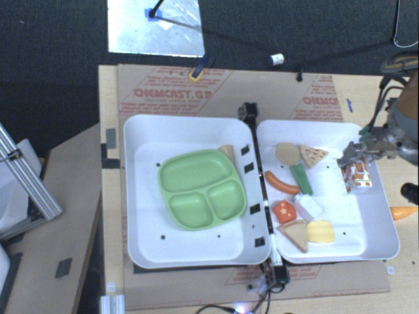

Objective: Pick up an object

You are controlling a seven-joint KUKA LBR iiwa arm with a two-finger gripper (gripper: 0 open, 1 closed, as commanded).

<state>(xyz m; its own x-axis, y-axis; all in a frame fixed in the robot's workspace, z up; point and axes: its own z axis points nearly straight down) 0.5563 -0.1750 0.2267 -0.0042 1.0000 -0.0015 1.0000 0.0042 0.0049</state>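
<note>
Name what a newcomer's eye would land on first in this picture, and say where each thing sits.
The green tray, with three compartments, lies in the left bin. The right bin holds a scatter of toy food: a hot dog, a tomato, a yellow block. At the right bin's far edge hangs the gripper with orange-and-white packaging at it.

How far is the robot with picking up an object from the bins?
Done: the arm has reached the right bin, and its pincer is low at the far right side, over a small red and white item. In hand: nothing clearly; a grasp cannot be judged. Left: lifting an object. The hot dog, tomato and yellow block lie untouched.
</note>
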